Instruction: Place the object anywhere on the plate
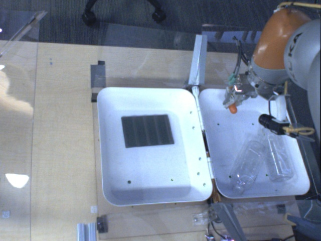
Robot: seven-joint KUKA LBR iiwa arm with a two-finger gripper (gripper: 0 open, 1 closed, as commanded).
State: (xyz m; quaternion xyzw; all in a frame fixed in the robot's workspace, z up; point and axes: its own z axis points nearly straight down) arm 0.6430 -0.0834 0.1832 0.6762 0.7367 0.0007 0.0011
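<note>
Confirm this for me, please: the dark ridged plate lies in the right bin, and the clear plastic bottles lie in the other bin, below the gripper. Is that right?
One detail is wrong. The camera view shows the dark ridged plate in the left bin, not the right one. The clear plastic bottles lie in the right bin, below the gripper.

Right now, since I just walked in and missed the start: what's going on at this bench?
A grey KUKA arm with an orange band reaches in from the right, its gripper over the far part of the right bin. A small orange object shows at the fingertips, though it is too small to tell whether it is held. Two clear plastic bottles lie in that bin's near half. The dark ribbed plate sits in the left bin, with nothing on it yet.
</note>
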